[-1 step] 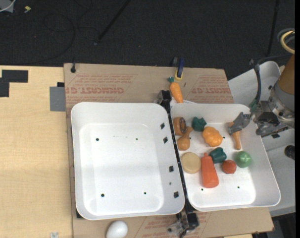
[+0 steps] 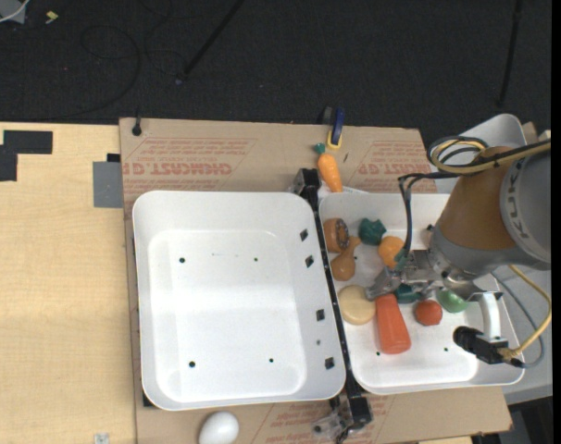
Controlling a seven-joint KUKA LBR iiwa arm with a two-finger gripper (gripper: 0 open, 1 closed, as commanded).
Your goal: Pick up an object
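At the right of the frame, the arm (image 2: 489, 215) reaches over the right bin (image 2: 447, 370), with its end effector (image 2: 403, 280) lowered among the objects near the bin's centre. Whether the end effector is open, closed or gripping anything cannot be told: the metal parts merge with the objects beneath them.

The task names no particular object, so any item in the right bin is a candidate. Contents of this bin:
- a red-orange cylinder (image 2: 392, 325), lying lengthwise just below the end effector;
- a pale round piece (image 2: 357, 305), touching the cylinder's left side;
- a dark teal piece (image 2: 409, 293), directly under the end effector;
- an orange ball (image 2: 391, 249) and a green piece (image 2: 372, 228), above the end effector;
- two brown pieces (image 2: 337, 236) against the bin's left wall;
- a red ball (image 2: 428, 313) and a green piece (image 2: 452, 299), toward the right.

The left bin (image 2: 165, 377) sits beside the right bin, their walls meeting at the centre of the frame. A small carrot-shaped item (image 2: 330, 172) lies on the cardboard above the bins, and a white ball (image 2: 218, 427) rests on the surface at the lower edge of the frame.

The objects are crowded, so the end effector is judged to be placed low and central to reach the densest cluster. The likely target is the teal piece or the cylinder. Close neighbours may obstruct a clean grip.
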